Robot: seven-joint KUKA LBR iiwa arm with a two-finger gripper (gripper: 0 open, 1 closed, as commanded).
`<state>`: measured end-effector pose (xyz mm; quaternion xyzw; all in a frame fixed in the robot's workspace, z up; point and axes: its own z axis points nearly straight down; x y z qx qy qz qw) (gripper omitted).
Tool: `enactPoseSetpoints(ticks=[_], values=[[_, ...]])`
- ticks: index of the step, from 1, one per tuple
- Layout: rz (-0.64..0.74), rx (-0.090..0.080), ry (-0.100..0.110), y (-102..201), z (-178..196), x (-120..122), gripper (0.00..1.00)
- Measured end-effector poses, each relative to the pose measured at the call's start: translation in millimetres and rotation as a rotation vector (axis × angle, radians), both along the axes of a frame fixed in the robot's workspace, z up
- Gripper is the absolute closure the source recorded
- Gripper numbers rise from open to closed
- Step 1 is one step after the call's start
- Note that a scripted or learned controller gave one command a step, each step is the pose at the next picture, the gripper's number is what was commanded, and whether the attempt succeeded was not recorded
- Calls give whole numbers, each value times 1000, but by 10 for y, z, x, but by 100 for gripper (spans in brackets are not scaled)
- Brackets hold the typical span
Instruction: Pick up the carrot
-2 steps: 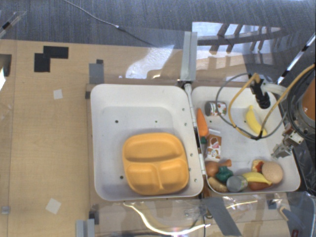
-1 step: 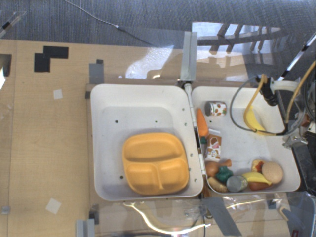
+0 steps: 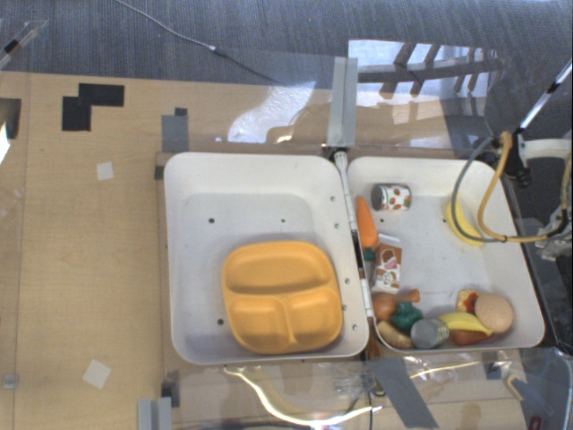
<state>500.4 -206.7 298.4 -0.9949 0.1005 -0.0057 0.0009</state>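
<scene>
The carrot point(image 3: 365, 223) is a slim orange toy lying lengthwise against the left wall of the right bin point(image 3: 430, 240), about halfway along it. Its green end points toward the bin's front. Nothing touches it from above. A small printed carton point(image 3: 387, 269) lies just to its right and front.
A yellow divided plate point(image 3: 282, 294) fills the front of the left bin point(image 3: 242, 186). In the right bin, a small can point(image 3: 391, 197) lies behind the carrot, and a banana point(image 3: 466, 322) and other toy foods crowd the front wall. Yellow and black cables point(image 3: 484, 206) loop over its right side.
</scene>
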Motion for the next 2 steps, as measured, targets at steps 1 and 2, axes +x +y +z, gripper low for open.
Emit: enactPoseSetpoints(ticks=[1,2], values=[[-96,8,19,144,-1479,33,100],[-1,0,5,4,-914,53,100]])
